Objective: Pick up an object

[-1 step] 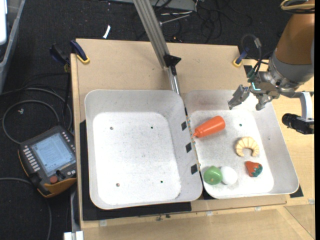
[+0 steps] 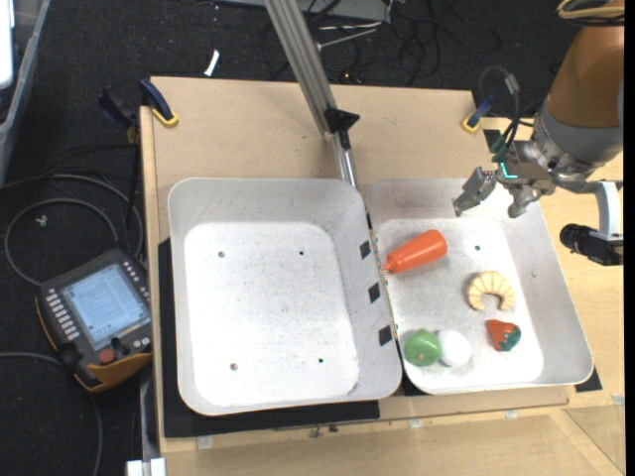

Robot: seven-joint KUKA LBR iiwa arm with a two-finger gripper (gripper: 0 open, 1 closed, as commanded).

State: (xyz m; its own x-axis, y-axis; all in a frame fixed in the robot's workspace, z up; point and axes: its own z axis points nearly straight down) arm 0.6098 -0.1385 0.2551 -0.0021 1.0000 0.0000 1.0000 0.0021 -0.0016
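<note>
While the toys are sitting loose in the right bin [image 2: 556, 296], I am hovering the gripper [image 2: 499, 194], fingers spread and holding nothing, above its far edge, choosing; the orange carrot [image 2: 416, 251] is lying nearest.

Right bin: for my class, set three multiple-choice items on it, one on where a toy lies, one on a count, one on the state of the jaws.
1. Where does the carrot lie in the right bin?
A. by its left wall
B. at its right rim
C. outside it

2. How many toys lie in the right bin?
A. two
B. five
C. eight

3. How is the gripper?
A. shut on the carrot
B. jaws apart, nothing between them
C. shut on the croissant

Answers: 1 A, the carrot lies near the wall by the left bin. 2 B: carrot, croissant, strawberry, green toy, white ball. 3 B, the jaws stand spread above the bin's far end.
</note>
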